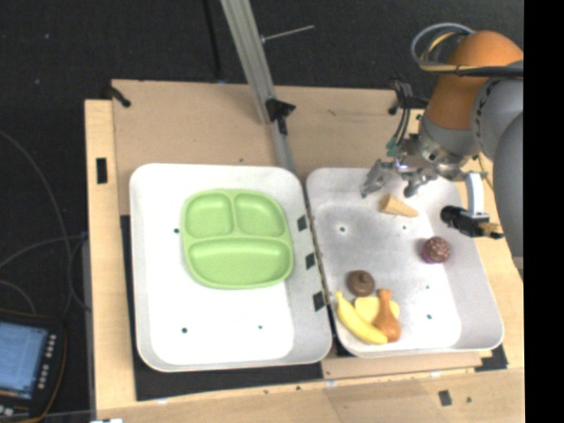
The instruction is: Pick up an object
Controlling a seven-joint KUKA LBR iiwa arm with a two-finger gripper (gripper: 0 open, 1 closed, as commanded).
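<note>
A light wooden bench [211, 122] on a dark floor bears two shallow white bins side by side. The left bin [159, 324] holds a green divided plate [237, 239] with three compartments, lying toward its 12 o'clock half. The right bin [467, 315] holds a pale wedge [399, 205] near its 12 o'clock rim, a dark purple ball [435, 249] at about 3 o'clock, and a cluster at 6 o'clock: a brown round piece [359, 282], a yellow banana [355, 319] and an orange piece [387, 315] touching one another. The gripper [393, 178] hangs over the right bin's 12 o'clock edge, its fingers spread apart with nothing between them, just above the pale wedge
</note>
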